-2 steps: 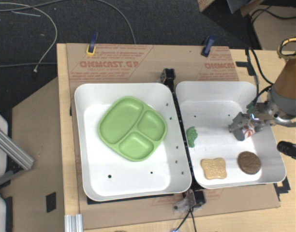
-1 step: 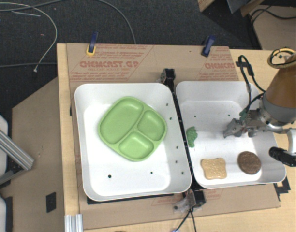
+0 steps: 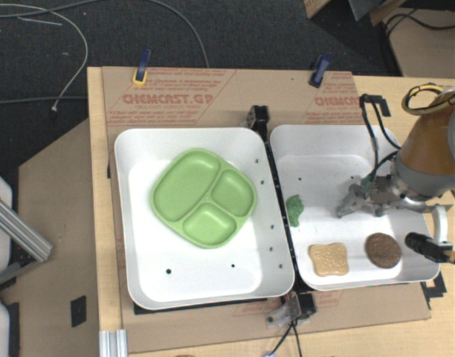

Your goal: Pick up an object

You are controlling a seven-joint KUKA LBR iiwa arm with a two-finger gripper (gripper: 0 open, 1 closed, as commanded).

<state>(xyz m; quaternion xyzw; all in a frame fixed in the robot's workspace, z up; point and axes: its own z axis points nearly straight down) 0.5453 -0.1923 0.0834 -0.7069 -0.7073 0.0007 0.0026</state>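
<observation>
The gripper [image 3: 355, 203] is hovering in the right bin [image 3: 317, 143]; whether it is open or closed I cannot tell. It is best descending squarely over the brown cookie [image 3: 382, 249], avoiding the cracker [image 3: 328, 259].

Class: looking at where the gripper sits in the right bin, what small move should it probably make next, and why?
Probably shift toward the brown round cookie. The gripper sits over bare floor of the right bin with nothing between its fingers, and that cookie lies closest, nearer the front wall.
</observation>
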